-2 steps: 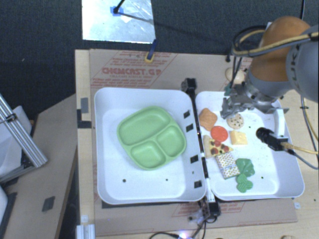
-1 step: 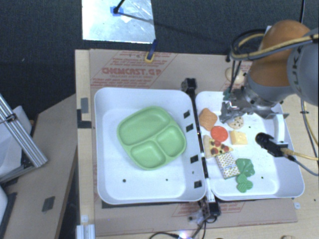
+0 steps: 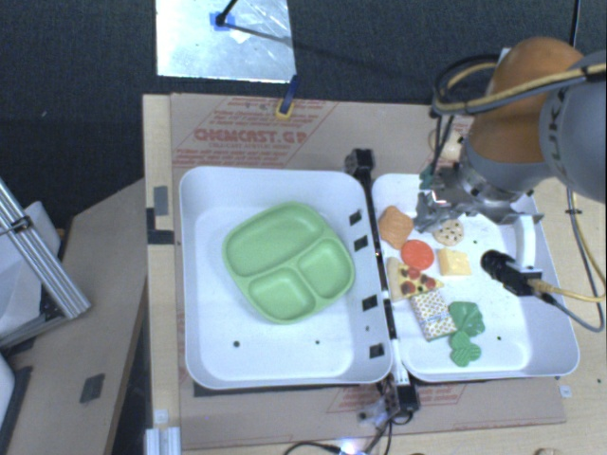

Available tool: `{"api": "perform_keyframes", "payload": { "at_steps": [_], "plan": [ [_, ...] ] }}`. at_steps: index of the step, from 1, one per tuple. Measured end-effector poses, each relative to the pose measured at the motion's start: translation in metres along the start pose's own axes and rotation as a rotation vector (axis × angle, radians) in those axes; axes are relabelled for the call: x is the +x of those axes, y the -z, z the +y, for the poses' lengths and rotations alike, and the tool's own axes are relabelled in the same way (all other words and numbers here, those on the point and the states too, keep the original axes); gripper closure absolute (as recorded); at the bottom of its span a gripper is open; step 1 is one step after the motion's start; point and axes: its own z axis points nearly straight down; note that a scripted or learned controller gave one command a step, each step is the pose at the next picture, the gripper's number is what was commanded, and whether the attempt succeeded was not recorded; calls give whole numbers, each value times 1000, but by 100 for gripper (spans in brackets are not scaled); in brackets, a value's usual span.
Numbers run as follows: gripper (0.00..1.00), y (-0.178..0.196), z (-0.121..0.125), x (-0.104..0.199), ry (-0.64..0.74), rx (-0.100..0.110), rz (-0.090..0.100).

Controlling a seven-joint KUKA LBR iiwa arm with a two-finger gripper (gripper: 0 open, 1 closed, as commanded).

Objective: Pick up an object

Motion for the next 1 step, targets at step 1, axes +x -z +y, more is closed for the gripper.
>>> {"api": "perform_keyframes", "payload": {
  "at_steps": [1],
  "plan": [
    [100,-3,11,-5,-3,-1,0]
  ]
}}
